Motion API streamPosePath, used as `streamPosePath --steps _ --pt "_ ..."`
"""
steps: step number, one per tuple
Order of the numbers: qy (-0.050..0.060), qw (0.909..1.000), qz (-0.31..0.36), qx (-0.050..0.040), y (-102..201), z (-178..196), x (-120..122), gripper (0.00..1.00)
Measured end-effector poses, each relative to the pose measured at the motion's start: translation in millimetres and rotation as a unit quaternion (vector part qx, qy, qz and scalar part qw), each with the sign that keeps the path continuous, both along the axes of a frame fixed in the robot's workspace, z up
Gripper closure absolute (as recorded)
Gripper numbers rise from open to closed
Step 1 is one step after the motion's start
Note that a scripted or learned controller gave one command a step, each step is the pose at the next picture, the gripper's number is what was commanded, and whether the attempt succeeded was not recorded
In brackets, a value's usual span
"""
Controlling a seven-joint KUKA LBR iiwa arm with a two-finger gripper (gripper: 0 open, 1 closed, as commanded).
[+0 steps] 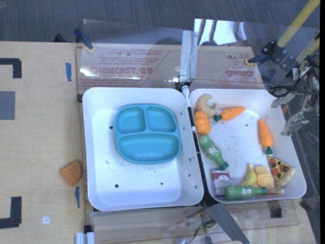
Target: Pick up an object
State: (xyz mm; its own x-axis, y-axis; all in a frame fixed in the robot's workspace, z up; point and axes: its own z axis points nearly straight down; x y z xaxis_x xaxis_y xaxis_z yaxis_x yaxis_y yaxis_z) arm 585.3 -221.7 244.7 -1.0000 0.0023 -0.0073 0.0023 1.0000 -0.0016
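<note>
The right bin (238, 136) holds several toy foods. A beige ginger root (205, 103), an orange fruit (201, 122) and a carrot (231, 113) lie at its far left. A second carrot (265, 133) lies near the right wall. One green bottle (213, 152) lies along the left wall, and another (244, 191) lies at the front beside a red and white box (220, 179). A banana (249, 176), corn (263, 177) and a pizza slice (280, 170) sit at the front right. My gripper (294, 120) hangs over the bin's right rim, above and right of the second carrot, with nothing seen in it.
The left bin (101, 182) carries a blue divided plate (147, 133). A brown waffle piece (71, 172) lies on the bench left of the bins. Clear plastic sheets (152, 60) stand behind both bins. Cables and a yellow pole (299, 19) crowd the far right.
</note>
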Motion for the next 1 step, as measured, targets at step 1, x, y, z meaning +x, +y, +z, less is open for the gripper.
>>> streamPosePath --steps 1 --pt "-0.003 0.9995 -0.032 -0.0009 -1.2 -143.8 -0.9 0.00"
